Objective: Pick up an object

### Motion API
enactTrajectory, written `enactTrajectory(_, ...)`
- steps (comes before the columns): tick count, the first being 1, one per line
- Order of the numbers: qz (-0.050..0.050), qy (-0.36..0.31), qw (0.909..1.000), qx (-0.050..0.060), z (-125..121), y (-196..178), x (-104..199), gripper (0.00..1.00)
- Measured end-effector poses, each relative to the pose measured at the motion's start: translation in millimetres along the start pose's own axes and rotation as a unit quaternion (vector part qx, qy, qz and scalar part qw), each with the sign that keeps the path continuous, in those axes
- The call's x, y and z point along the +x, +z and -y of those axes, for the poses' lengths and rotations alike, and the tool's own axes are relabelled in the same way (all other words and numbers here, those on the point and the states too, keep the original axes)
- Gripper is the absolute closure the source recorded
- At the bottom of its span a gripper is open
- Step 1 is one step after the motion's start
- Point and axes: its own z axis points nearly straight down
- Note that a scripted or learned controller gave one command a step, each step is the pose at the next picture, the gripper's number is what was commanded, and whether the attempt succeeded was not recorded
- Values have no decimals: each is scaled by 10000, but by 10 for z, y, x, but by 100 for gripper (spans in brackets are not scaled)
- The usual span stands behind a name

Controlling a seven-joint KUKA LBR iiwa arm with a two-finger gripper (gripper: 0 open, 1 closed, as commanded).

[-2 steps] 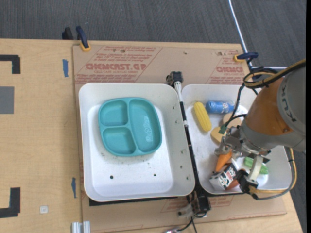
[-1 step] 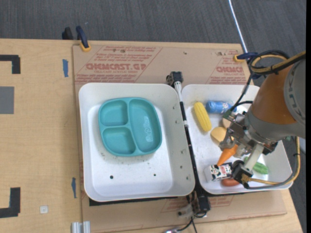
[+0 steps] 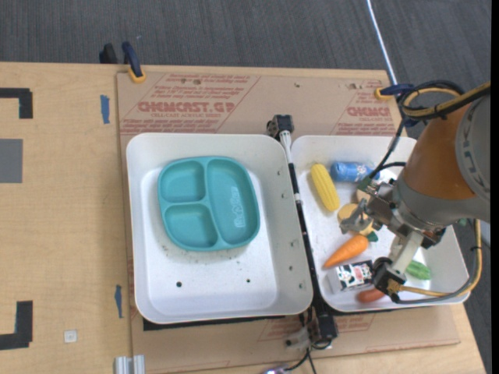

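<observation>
Looks like the approach step: carrot (image 3: 348, 250) sits just beside the hand (image 3: 362, 218), whose opening I can't tell. Next it probably needs to lower and close.

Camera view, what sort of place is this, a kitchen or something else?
Likely a robotics lab bench, not a kitchen: a grey robot arm with an orange band reaches over a shallow white plastic bin of toy food, like the yellow plastic corn cob, on a brown printed board.
</observation>
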Motion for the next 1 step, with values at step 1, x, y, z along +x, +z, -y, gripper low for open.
enactTrajectory(1, -2, -1865, 9825, 9, 247, -1, 338, 0)
